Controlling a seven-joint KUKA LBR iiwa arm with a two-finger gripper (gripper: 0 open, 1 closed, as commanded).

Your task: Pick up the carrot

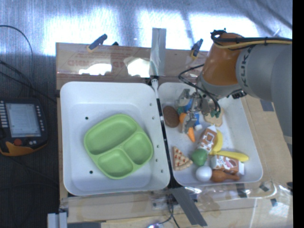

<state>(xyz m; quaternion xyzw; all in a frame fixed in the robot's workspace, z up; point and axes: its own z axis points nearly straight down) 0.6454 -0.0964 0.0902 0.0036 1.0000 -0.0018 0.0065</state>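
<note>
Grey carpet surrounds the worktop (71, 61), and on it I see two white bins side by side. Starting at the left, the left bin (76, 99) carries a green divided plate (118, 146) and nothing I need. Across the divider, the right bin (251, 141) is crowded: a brown round item (171, 116) near its left wall, a pizza slice (180, 159) lower down, then a green ball (200, 156), a white egg-like ball (204, 173) and a banana (231, 154) further right. The carrot (191, 135) lies in the upper middle of that bin, a short orange piece with its long axis running roughly up and down the view, slightly slanted. My gripper (192, 120) hangs almost directly over it, so the carrot sits just below the fingers as I see them, towards the near edge of the bin. The tips are lost among blue and orange bits of clutter, so I cannot tell how far the fingers are spread, and I see nothing clearly held between them. I judge the next move to be a short descent, with the fingers closing across the carrot's narrow width.
</note>
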